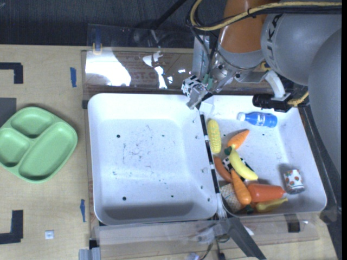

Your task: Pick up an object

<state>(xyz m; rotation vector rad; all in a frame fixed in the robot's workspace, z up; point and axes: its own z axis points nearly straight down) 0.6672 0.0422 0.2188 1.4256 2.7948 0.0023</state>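
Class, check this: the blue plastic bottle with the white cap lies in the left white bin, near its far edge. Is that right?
Not quite. The camera view shows the blue plastic bottle with the white cap lying in the right white bin, near its far edge, not the left white bin.

My grey arm (pixel 303 37) coming in from the right, orange band (pixel 246 20) above the wrist, bent down and leftward, my gripper (pixel 195 93) low at the far side, slightly tilted
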